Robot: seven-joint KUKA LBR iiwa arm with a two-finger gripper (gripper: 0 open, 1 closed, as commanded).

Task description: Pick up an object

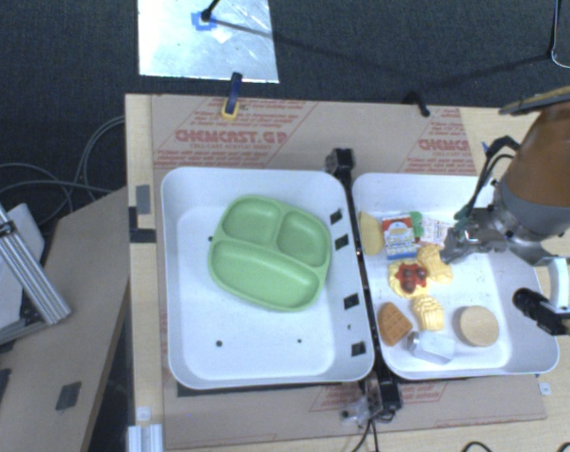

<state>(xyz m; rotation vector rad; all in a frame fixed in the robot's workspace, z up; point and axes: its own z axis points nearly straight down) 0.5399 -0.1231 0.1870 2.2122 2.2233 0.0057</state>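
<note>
The right bin (520, 295) holds several toy foods: a white and red carton (397, 234), a yellow wedge (370, 231), a red-topped yellow piece (412, 277), a yellow corn-like piece (427, 312), a brown cookie (393, 322), a tan round disc (477, 326) and a clear piece (430, 347). My gripper (454, 247) reaches in from the right and hangs low over the bin's middle, just right of the carton and above a yellow piece (436, 265). I see nothing held between its fingers.
The left bin (186, 281) bears a green divided plate (270, 250). A black divider (352, 252) runs between the bins. The arm's orange band (553, 158) and grey wrist (539, 219) stand over the right bin's far right side. Cardboard lies under both bins.
</note>
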